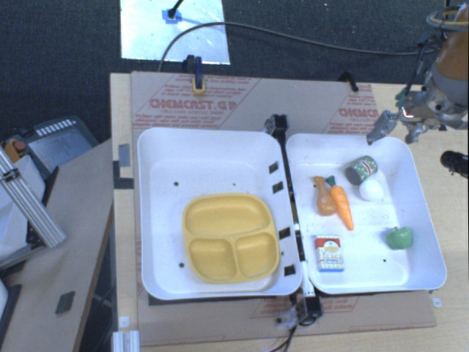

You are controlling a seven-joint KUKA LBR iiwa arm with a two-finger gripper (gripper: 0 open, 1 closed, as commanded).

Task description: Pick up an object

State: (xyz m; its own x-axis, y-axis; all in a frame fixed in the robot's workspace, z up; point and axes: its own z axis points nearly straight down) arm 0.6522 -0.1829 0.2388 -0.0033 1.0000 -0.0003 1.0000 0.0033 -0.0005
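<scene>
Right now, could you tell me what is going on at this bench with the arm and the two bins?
The arm's gripper hovers over the far right corner of the right bin, holding nothing. In that bin lie a small can, a white egg, a carrot, an orange bottle-shaped toy, a green pepper and a small red and white box. The left bin holds a yellow divided tray. Nothing has been picked up yet.

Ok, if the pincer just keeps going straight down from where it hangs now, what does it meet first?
Probably the far right rim of the right bin, or the bare floor just inside it. The pincer hangs over that corner; the can and white egg lie further left. Depth is hard to judge from this slanted view.
</scene>
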